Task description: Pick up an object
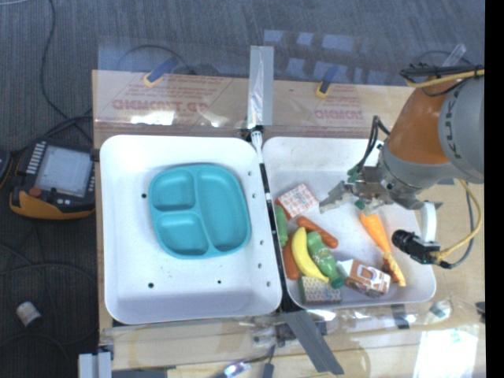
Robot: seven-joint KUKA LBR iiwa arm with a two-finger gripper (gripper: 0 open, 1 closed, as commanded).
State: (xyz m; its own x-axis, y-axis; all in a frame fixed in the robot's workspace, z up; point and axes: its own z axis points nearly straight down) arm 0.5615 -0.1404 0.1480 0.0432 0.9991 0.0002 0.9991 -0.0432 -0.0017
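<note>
While you look down on the bench, you see two white bins side by side: the left bin (118, 235) holds a blue divided plate (198, 209), and the right bin (331, 164) holds the toy food. The arm (429, 136) comes in from the right, its orange band and grey body covering the right bin's far right corner and part of its right wall.

The gripper (354, 198) hangs low over the upper middle of the right bin. You can make out one finger (334, 198) slanting out to the left, toward the small pink patterned box (298, 200), and a second near the green top of the carrot (381, 244). They stand spread apart, with nothing pinched between them. Whether either tip touches the bin floor is not clear from this angle.

The carrot lies on a slant down the bin's right side, its leafy end just under the gripper and partly masked by it. A black fitting with a yellow cable (415, 244) overlaps its lower half.

Toward the bin's near left, the items crowd and overlap: a banana (305, 252), a red sausage-like piece (317, 231), a green item (324, 260) too jumbled to name, a speckled block (315, 290) and a small orange carton (369, 278). A green piece (281, 224) against the left wall is half hidden by the rim.
</note>
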